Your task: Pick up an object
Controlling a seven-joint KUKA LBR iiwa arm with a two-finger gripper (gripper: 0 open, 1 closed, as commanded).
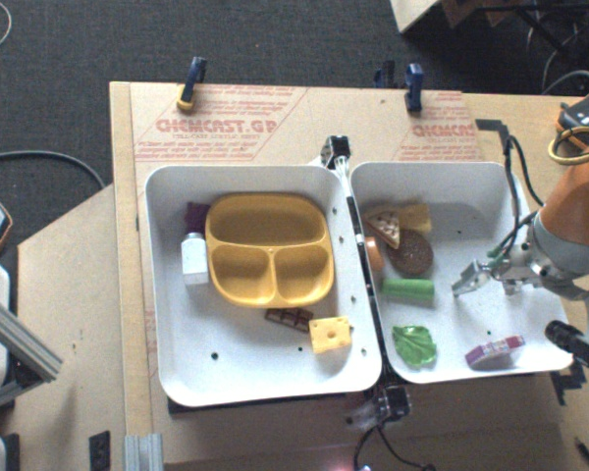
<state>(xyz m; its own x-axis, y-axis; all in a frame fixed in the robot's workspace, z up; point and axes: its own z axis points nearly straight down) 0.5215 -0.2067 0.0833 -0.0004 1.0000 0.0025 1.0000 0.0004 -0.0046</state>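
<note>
Green and long, the cylinder (408, 287) lies crosswise in your right bin (471, 180), just left of the jaws (468, 281), which look spread open with nothing between them.

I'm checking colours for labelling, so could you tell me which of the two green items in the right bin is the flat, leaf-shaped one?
The green leaf near the front edge; the green cylinder behind it is rod-shaped.

Glossy white plastic bins (167, 263), a smooth yellow plastic tray (270, 248), matt cardboard (275, 126) beneath.
</note>
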